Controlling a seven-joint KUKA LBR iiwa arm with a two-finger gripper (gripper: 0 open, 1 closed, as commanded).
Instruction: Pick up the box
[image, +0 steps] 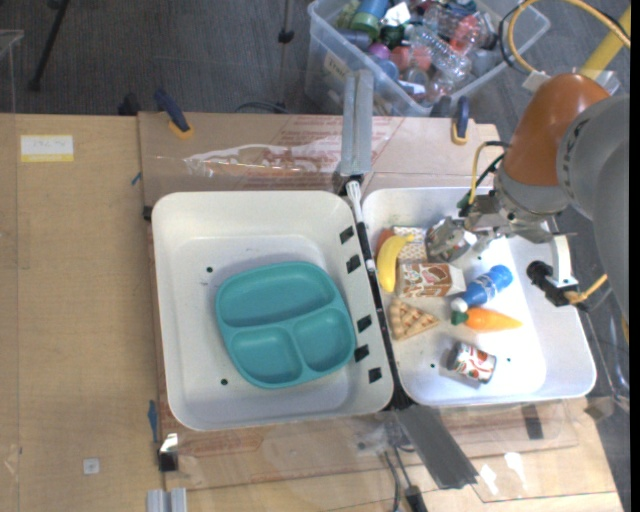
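Progress looked early: the small printed cardboard box (424, 279) lay unlifted in the right white bin (570, 375), the metal gripper (450, 241) hovering just above, its grip state impossible to tell.

the gripper (449, 241) hangs over the right bin (565, 370), just above the box (424, 279), which lies beside a banana (389, 262); a teal divided plate (285, 323) sits in the left bin (190, 300).

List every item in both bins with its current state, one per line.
Teal divided plate: flat in the left bin, compartments bare.
Banana: lying by the divider.
Box: flat, beneath the gripper.
Cracker wedge: flat.
Blue bottle: on its side.
Carrot: lying, tip pointing right.
Can: on its side.
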